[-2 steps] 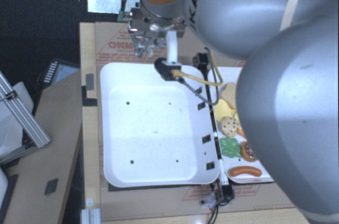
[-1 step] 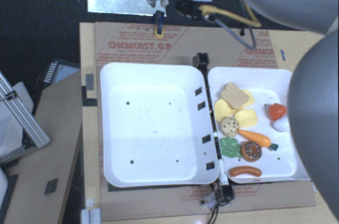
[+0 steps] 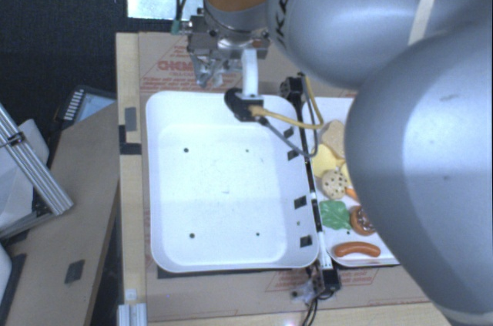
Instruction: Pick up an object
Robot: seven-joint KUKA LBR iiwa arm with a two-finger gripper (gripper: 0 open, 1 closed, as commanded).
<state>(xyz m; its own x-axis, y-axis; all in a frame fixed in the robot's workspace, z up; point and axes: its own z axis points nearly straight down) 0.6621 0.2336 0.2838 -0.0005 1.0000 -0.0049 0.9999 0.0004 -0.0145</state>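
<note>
My gripper [image 3: 208,75] hangs under the orange wrist band, over the bench just beyond the far rim of the left bin [image 3: 166,186]. I see nothing held in it. The objects lie in the right bin [image 3: 385,261], mostly hidden by my grey arm: a yellow piece [image 3: 326,159], a round speckled cookie [image 3: 333,183], a green leafy item [image 3: 335,214], a brown ring-shaped piece [image 3: 361,220] and an orange sausage [image 3: 356,249]. A pale beige item [image 3: 333,133] sits at the far end of that row.
A black fitting [image 3: 242,105] with a yellow cable [image 3: 285,120] hangs over the left bin's far right corner. Black clips [image 3: 301,203] line the divide between the bins. Cardboard [image 3: 166,66] lies under both bins. A metal rail [image 3: 35,170] stands at the left.
</note>
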